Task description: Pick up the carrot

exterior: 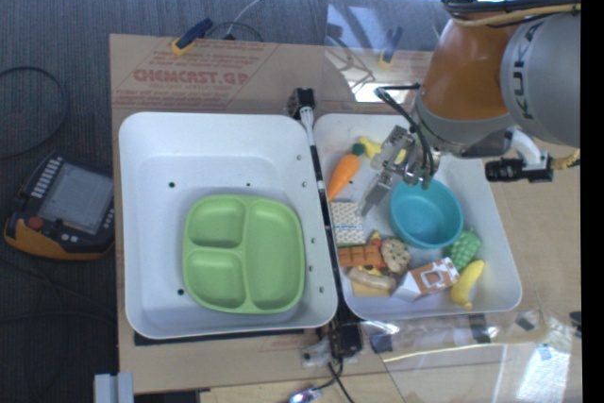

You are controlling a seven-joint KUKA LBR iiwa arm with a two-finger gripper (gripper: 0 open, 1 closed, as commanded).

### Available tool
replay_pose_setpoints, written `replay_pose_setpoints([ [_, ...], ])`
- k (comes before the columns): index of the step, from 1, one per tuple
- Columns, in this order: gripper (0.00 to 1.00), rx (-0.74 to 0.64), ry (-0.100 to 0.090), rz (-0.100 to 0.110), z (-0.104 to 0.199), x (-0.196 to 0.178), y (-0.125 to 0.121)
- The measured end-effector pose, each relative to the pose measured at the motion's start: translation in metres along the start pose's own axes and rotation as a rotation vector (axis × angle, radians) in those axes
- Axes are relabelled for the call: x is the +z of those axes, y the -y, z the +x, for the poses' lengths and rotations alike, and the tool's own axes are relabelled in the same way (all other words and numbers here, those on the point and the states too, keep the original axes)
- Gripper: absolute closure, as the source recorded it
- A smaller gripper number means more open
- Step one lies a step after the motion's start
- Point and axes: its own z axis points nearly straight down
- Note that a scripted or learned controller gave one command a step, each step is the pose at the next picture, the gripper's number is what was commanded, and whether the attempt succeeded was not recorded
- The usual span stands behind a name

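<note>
From above, the gripper (385,176) hangs over the right bin (500,245), fingers spread apart with nothing between them. Just left of it lies the carrot (343,175), orange with a green top, tilted. A blue bowl (427,215) sits just right; the left bin (151,156) holds a green divided plate (244,254).

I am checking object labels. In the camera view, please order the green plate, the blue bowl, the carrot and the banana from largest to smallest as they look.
1. green plate
2. blue bowl
3. carrot and banana: they look about alike in size, so I do not rank one above the other.
</note>
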Motion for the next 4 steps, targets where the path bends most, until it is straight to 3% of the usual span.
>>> replay_pose_setpoints([
  [1, 0.0, -0.003, -0.003, -0.004, 0.046, 0.0, -0.026],
  [2, 0.0, 0.164, -0.005, 0.001, -0.024, 0.066, 0.031],
  [3, 0.0, 0.26, 0.006, -0.011, -0.047, -0.005, -0.066],
  [4, 0.0, 0.244, -0.002, -0.002, 0.003, 0.0, -0.068],
])
